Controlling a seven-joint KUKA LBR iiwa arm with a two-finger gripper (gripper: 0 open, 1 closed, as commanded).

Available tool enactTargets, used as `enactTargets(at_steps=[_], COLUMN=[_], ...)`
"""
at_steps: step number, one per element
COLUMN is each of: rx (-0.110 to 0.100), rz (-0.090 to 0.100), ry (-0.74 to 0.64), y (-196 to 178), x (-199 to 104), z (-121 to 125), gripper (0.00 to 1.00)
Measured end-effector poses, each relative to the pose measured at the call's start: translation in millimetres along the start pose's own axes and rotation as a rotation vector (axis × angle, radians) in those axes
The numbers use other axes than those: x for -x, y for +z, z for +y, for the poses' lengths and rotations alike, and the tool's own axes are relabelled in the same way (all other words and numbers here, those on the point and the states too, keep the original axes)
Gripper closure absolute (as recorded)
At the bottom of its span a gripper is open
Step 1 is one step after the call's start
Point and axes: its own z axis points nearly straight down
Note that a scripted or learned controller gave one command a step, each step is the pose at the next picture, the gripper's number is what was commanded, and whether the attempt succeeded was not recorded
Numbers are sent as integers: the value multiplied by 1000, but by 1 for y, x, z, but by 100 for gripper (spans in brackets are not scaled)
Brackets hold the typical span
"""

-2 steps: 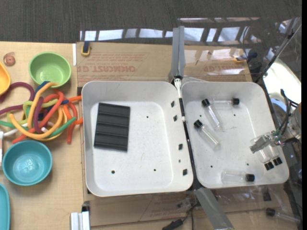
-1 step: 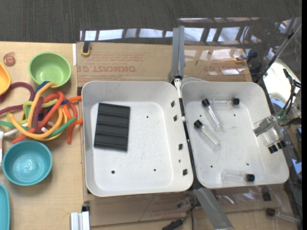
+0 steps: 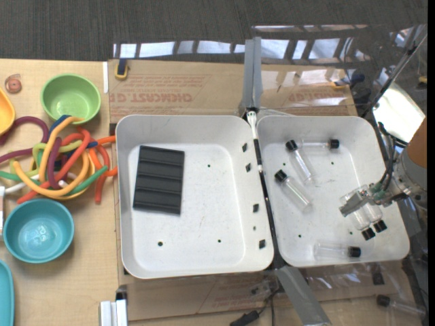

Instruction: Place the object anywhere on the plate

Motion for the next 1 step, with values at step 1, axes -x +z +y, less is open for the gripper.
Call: enactTargets(at_steps=[1], rx=[3], rz=[-3], ry=[-66], y=[-6], x=[58], z=[38], gripper=[100])
